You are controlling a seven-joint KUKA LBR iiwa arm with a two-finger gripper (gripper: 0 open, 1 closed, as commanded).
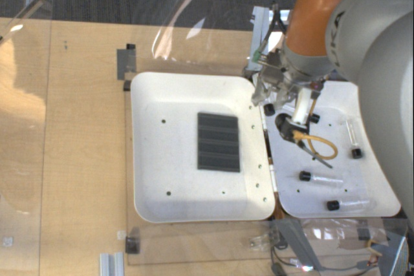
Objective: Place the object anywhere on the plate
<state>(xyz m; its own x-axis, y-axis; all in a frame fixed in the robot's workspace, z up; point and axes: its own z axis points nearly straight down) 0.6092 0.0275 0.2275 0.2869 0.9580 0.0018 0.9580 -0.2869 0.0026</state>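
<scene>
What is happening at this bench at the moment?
A grey arm with an orange band reaches over the right bin, with its gripper near that bin's top left corner. Several clear tubes with black caps lie loose in this bin. The dark ribbed plate lies in the left bin, and no tube is on it yet. Whether the gripper holds anything, I cannot tell.

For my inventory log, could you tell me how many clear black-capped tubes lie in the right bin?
3 clear plastic black-capped tubes: one by the white bin's right side, one mid-bin, one near its front edge. The grey arm may hide more.
</scene>
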